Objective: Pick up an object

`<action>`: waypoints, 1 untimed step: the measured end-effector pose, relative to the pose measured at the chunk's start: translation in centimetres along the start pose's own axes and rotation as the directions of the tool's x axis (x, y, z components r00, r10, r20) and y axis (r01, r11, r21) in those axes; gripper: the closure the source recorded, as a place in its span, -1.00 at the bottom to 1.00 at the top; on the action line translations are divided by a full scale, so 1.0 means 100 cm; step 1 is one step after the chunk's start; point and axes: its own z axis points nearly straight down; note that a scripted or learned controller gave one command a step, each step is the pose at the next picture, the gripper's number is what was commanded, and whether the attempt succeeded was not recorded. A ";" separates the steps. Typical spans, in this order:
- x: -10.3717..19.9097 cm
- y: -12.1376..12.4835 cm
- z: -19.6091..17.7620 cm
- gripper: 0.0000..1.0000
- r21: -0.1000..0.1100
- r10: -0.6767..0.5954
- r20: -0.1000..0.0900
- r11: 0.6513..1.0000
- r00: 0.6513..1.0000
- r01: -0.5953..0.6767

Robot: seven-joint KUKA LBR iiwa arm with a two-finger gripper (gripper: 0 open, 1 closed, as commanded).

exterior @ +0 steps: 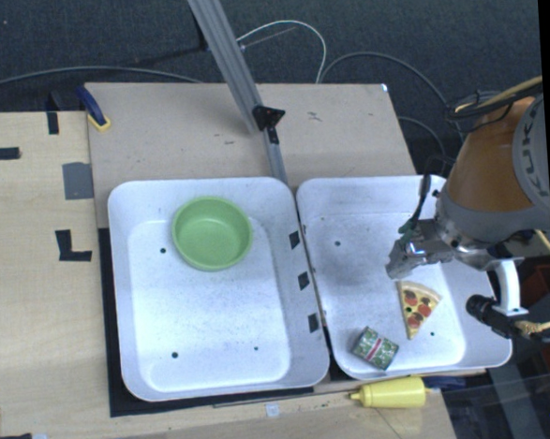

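On a tan bench (35, 277) marked with dark tape patches, over dark carpet crossed by cables, two shallow white bins sit side by side, their inner rims touching. At the far left the bench top is bare wood; a blue-and-yellow clamp (94, 108) sits near its back edge. Next comes the left bin (210, 359), speckled with dark flecks, holding a green bowl (212, 232) upright in its back half, with the front half bare floor. A grey pole (231, 62) slants down from the top edge toward the seam between the bins. Further right, the right bin (349, 209) has open floor across its back and left parts. Near its front rim lies a small green carton (374, 347), tilted, and just beside it to the right a toy pizza slice (418, 308), point toward the front. A yellow bottle (392, 393) lies on its side just outside that front rim. The gripper (407, 259) hangs just behind the pizza slice; whether its jaws are spread or pressed together cannot be made out, and nothing is seen pinched. The arm (498, 179) is cut off at the right.
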 end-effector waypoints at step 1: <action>0.000 0.001 -0.053 1.00 -0.002 -0.001 0.001 1.000 1.000 0.001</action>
